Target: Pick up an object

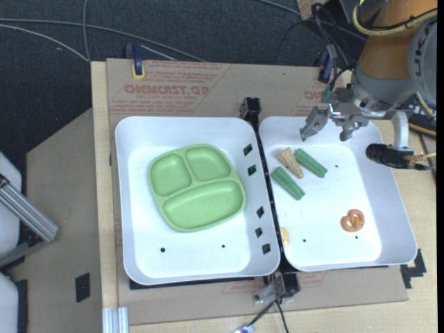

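Your gripper (327, 121) hangs open and empty over the right bin's (388, 186) upper edge. Drop it straight onto the nearest green stick (310, 164), centre frame, jaws straddling its width.

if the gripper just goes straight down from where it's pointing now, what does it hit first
Most likely the bare white floor of the right bin near its far edge. The gripper hangs open above that spot, and the green pieces and the tan piece lie nearer the camera. Depth is hard to judge from this slant.
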`<action>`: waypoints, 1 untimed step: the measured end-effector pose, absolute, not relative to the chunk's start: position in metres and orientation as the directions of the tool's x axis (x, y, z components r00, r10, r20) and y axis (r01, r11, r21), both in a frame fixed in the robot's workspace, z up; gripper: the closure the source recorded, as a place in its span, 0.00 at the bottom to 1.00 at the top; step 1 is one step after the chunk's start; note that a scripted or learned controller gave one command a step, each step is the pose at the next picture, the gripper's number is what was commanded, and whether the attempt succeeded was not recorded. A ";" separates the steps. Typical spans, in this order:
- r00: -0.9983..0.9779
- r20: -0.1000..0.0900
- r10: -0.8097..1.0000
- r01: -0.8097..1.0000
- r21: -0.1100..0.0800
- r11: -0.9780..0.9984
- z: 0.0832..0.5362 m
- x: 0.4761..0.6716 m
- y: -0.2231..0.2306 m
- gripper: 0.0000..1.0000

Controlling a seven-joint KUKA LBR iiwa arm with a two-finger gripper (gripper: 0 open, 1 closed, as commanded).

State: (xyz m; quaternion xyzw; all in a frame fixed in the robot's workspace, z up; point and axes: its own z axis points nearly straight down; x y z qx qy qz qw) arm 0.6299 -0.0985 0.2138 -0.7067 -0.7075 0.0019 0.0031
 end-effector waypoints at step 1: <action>0.001 0.002 1.000 1.000 -0.008 0.000 0.157 0.621 -0.092 0.00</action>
